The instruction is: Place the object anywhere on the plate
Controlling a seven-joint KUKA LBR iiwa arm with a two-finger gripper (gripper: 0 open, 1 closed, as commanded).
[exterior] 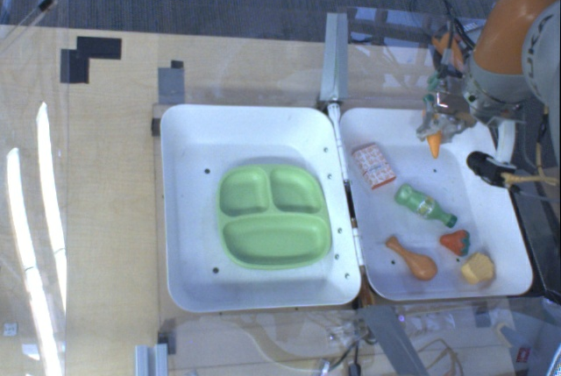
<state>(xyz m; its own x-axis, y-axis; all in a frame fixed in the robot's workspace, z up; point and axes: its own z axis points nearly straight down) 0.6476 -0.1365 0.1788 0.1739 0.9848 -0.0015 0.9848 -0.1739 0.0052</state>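
the gripper [436,131] hangs over the far corner of the right bin [517,282], and a small orange carrot-like piece [435,143] sits pinched between the fingers, so the grip looks narrow and closed on it. it hangs with its long axis close to vertical, the pointed tip aimed down at the bin floor, the blunt end up inside the fingers; that upright pose probably comes from being taken from above by its top. well off to one side of the fingers, across the divider, the green plate [272,216] lies in the left bin [188,278], which is likely why the piece is lifted. nearer the camera than the fingers lie a red-and-white packet [373,166], a green bottle [423,206], and a drumstick [412,258].
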